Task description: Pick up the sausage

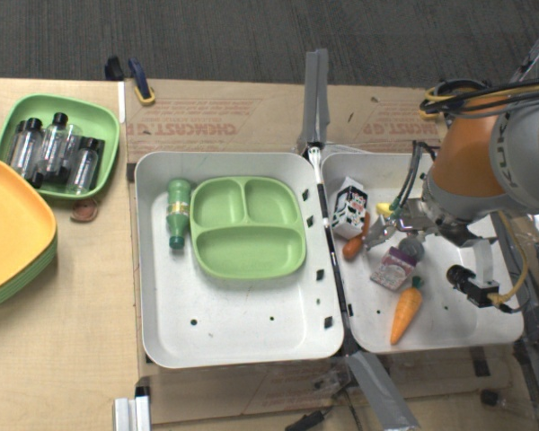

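Sausage (354, 246) lies in right bin (449, 330), just beside milk carton (349, 208); tool (384, 225) poised near it, grip state cannot be told; approach should straddle sausage, clear of carton.

You get bright, even overhead light with soft, short shadows. The white bins (242, 339) glare mildly; focus stays slightly soft throughout.

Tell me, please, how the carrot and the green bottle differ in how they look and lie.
The carrot is orange and tapers to a point; the green bottle is green and roughly cylindrical. The carrot lies at a slant in the right bin; the bottle lies straight along the divided green plate in the left bin. Both lie flat on a bin floor.
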Controlling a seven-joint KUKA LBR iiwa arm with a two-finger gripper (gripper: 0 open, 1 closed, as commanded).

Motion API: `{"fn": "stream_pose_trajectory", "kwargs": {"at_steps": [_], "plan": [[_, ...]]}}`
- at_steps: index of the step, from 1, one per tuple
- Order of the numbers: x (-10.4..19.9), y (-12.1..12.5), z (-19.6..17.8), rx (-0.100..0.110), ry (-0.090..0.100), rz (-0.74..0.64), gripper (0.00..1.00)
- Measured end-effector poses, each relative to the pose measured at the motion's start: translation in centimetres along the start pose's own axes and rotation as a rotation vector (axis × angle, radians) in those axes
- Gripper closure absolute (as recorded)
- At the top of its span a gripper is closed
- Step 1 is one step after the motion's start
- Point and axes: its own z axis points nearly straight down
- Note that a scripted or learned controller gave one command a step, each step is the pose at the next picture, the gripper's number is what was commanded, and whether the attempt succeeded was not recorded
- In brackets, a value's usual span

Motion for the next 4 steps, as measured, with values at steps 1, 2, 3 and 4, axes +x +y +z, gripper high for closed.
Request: {"fn": "stream_pose_trajectory", "kwargs": {"at_steps": [1, 2, 3, 4], "plan": [[0.9, 3.0, 0.3, -0.001, 0.000, -0.034, 0.00], [-1.0, -2.9, 0.3, 0.001, 0.001, 0.123, 0.00], [-1.1, -2.9, -0.6, 0.002, 0.001, 0.127, 1.00], [-6.6, -0.4, 0.3, -0.001, -0.001, 0.128, 1.00]]}}
